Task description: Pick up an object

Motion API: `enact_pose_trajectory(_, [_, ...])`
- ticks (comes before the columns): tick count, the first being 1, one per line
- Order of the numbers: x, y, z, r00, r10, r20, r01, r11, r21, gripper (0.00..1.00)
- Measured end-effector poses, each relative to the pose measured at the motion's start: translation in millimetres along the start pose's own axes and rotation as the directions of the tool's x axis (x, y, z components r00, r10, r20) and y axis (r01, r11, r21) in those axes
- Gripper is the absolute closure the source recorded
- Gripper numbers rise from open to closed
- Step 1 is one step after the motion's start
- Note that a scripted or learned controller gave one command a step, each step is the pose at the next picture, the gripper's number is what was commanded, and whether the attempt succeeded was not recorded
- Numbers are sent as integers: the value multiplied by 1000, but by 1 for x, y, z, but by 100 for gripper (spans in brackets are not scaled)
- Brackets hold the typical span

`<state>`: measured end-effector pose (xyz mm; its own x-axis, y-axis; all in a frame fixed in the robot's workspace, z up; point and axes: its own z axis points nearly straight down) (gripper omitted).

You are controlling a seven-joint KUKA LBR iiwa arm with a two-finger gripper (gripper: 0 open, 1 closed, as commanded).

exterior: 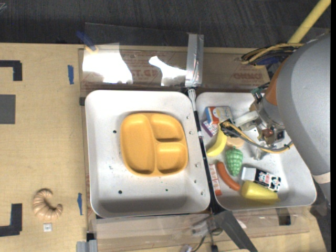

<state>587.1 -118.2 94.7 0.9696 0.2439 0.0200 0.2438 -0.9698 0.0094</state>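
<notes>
The right bin (302, 185) holds several small objects. A white and blue carton (212, 117) lies at its back left. A yellow banana (218, 145) lies below it, then a green bumpy fruit (234, 160). A red-orange sausage shape (226, 177) lies along the left wall. A yellow lemon (257, 191) sits at the front, with a small black and white box (268, 179) and a grey block (248, 172) beside it. My gripper (261, 134) hangs over the bin's middle, right of the banana, with cables around the wrist.
The left bin (100, 140) holds a yellow divided plate (154, 143). A toy croissant (47, 203) lies on the bench at the front left. The grey arm (307, 104) covers the right bin's back right part.
</notes>
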Motion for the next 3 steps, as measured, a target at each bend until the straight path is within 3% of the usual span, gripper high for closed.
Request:
enact_pose_trajectory(1, [-39,-16,0,1000,-23,0,23,1000,1,0])
enact_pose_trajectory(2, [-75,-34,-11,999,4,-52,-5,1000,-30,0])
enact_pose_trajectory(3, [-17,-22,1,999,44,3,-44,999,2,0])
